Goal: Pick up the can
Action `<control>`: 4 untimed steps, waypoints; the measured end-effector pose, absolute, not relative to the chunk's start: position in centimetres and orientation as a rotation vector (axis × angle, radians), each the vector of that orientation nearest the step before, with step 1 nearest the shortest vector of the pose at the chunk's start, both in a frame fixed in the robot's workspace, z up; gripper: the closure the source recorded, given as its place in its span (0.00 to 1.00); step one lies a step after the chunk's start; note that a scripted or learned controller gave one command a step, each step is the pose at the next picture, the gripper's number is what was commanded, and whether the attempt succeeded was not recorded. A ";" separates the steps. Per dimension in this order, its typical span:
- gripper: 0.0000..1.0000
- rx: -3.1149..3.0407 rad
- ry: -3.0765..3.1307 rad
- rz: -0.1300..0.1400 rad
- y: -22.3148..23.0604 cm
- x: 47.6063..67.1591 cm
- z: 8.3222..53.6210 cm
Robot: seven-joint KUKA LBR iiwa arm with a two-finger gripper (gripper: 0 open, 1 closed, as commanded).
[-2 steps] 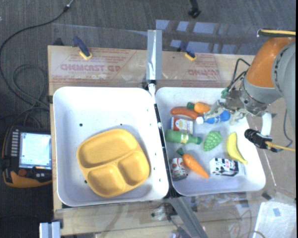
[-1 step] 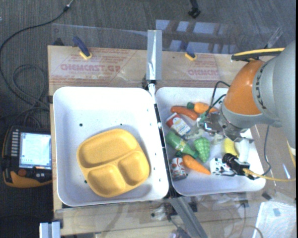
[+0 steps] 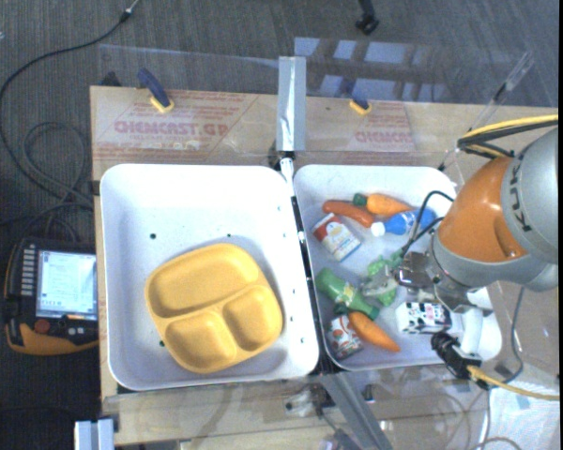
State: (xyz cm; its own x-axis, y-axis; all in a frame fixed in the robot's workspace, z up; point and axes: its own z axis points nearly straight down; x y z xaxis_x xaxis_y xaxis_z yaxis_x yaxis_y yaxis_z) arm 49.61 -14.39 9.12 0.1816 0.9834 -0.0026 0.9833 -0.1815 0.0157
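The small can (image 3: 343, 336) you are after, with a red and white label, lies at the near edge of the right white bin (image 3: 311, 251), close to that bin's left wall. An orange carrot-shaped toy (image 3: 373, 333) lies just beside the can on its right, touching or nearly so. Just above the pair you see a green bottle-shaped plastic toy (image 3: 342, 292), tilted across the bin floor.

Further back in the same bin, a small red and white pouch-like packet (image 3: 337, 236) sits near the left wall, with a longer orange and red carrot toy (image 3: 349, 213) behind it and another orange carrot with a green top (image 3: 383, 202) at the far side. A clear bottle with a blue cap (image 3: 405, 222) lies just to the right of these.

The gripper (image 3: 390, 279) reaches in from the right, under the grey arm with the orange band (image 3: 483, 218). It hangs over the middle of the right bin, above and to the right of the can, well clear of it, near the green toy. Its tip is a tangle of dark and green shapes from this angle, and you cannot tell how it stands.

In the left white bin (image 3: 122, 279) rests a yellow plastic tray with three compartments (image 3: 214, 306), set toward the near side. A handheld control pendant with a lit screen (image 3: 52, 296) lies on the floor left of the bench.
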 end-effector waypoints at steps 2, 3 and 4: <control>0.00 2.326 2.094 0.007 -15.7 61.7 9.0; 0.00 2.236 2.191 0.015 -17.6 55.8 9.2; 0.00 2.316 2.107 0.032 -21.1 49.9 9.5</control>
